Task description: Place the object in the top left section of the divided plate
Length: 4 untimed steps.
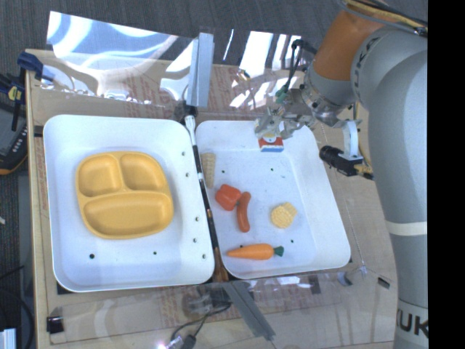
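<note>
Nearest the camera, along the front of the right bin (pixel 330 249), lies a toy carrot (pixel 251 251), orange with a small green tip, resting flat on the bin floor. Further back sit a yellow corn piece (pixel 283 214), a reddish sausage (pixel 243 211) touching a red-orange pepper-like piece (pixel 227 196), and a pale cone-shaped piece (pixel 209 167) tight against the bin's left wall. These toys appear scattered loosely, probably so that any one of them can be singled out without another in the way.

The left bin (pixel 65 260) holds the yellow divided plate (pixel 125 194), lying flat near the bin's middle with its two smaller sections toward the back and the large one toward the front. Its top left section looks bare, so the placing is, by my reading, not yet done.

The arm (pixel 392 86) reaches in from the right, and the pincer (pixel 280 126) hangs over the back edge of the right bin. Directly under it is a small red, white and blue object (pixel 271 145), touching or just below the tips; whether it is pinched or merely lying on the bin floor I cannot tell. I also cannot tell if the pincer is spread or pressed together.

Which toy is meant is not certain, but this small object seems the likely one. It is well apart from the plate, with the wall between the bins in between.
</note>
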Each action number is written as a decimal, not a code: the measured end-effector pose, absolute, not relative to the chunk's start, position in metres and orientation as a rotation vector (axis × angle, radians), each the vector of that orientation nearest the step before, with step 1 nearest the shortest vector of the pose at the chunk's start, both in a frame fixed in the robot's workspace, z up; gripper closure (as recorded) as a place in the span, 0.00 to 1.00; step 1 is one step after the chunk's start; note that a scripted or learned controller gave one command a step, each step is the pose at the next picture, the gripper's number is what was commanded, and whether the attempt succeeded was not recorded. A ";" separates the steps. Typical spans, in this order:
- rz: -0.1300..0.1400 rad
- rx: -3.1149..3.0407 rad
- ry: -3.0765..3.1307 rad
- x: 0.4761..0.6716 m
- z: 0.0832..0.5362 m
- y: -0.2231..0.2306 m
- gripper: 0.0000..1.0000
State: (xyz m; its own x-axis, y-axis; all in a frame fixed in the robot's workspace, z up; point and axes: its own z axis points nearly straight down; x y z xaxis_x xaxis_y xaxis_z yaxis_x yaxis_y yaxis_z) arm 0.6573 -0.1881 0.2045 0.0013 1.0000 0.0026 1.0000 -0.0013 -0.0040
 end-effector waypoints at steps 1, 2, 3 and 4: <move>-0.002 -2.249 -2.192 0.657 0.268 -0.096 1.00; 0.004 -2.217 -2.220 0.656 0.256 0.022 1.00; 0.007 -1.933 -2.471 0.645 0.199 0.095 1.00; 0.006 -1.860 -2.527 0.612 0.210 0.155 1.00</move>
